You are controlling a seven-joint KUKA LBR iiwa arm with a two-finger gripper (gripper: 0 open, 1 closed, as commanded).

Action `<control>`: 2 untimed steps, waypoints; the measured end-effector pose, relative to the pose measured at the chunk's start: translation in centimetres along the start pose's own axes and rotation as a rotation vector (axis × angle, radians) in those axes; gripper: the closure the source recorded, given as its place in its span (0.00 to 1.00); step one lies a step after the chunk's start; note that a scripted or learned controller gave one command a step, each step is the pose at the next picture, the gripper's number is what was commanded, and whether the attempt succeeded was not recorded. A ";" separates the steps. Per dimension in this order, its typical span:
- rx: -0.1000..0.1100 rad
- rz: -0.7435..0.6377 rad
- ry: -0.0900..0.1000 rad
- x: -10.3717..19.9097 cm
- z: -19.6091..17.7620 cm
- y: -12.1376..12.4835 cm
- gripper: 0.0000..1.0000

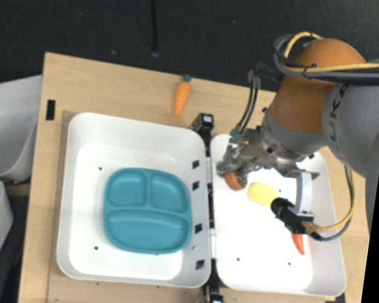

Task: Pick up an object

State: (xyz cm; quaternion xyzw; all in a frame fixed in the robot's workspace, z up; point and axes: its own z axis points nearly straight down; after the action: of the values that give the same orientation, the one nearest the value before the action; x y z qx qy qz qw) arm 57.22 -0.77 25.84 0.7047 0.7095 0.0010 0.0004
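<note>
Gripper [233,166] sits low at the right bin's [312,271] left edge, over a brown object [234,181]; I can't tell how it is set, since the wrist covers it. Just beside lies a yellow piece [261,193], then a red one [299,241], partly behind a cable. I count two bins, with one teal tray [147,210] in the left bin [67,235]. One carrot [181,96] lies on the wooden bench [114,87]. Dark floor surrounds everything.

Brown rounded object [234,181] in right bin's upper-left area, near yellow object [262,193], partly hidden.
</note>
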 end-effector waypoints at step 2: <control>0.002 0.002 -0.001 9.3 2.3 3.9 1.00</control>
State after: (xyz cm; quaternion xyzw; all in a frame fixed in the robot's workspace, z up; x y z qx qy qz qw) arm 61.11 8.52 23.59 0.7053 0.7089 0.0000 0.0003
